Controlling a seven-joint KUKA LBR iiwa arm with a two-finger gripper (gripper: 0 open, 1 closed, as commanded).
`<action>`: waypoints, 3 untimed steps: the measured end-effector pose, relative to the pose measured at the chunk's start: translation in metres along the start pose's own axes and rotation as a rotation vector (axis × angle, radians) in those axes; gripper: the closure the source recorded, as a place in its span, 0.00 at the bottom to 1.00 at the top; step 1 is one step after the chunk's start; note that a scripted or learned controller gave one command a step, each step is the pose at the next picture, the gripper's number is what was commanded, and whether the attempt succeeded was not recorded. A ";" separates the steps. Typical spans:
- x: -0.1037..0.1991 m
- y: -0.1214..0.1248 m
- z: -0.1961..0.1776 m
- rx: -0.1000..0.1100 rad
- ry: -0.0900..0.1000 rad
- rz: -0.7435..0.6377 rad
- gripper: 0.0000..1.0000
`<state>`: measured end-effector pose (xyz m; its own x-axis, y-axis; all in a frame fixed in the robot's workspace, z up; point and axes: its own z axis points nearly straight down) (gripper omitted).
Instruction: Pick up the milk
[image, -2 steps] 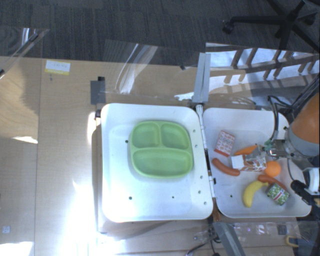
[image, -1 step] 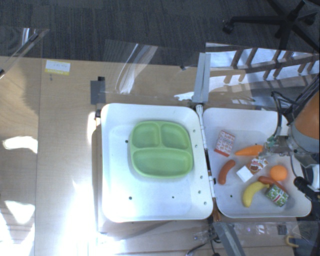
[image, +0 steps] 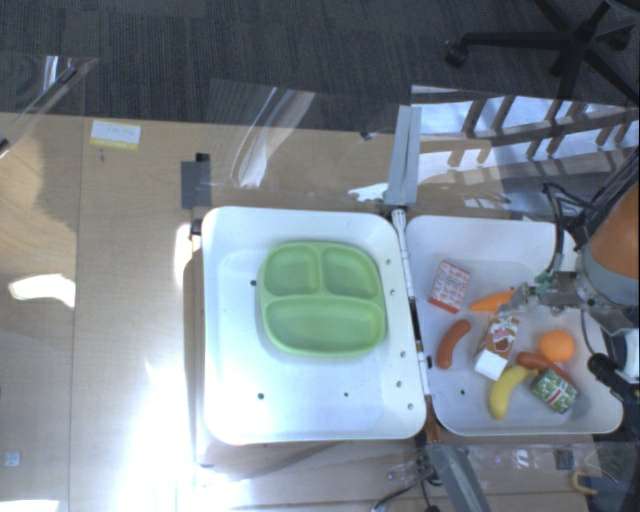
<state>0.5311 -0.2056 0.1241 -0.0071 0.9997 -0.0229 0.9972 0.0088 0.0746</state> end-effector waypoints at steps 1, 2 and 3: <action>0.043 -0.026 0.012 0.008 -0.002 -0.050 0.00; 0.082 -0.026 0.012 0.008 -0.001 -0.071 0.00; 0.112 0.011 0.033 0.057 0.026 -0.148 0.00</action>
<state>0.5440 -0.0938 0.0891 -0.1553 0.9879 -0.0036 0.9877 0.1554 0.0155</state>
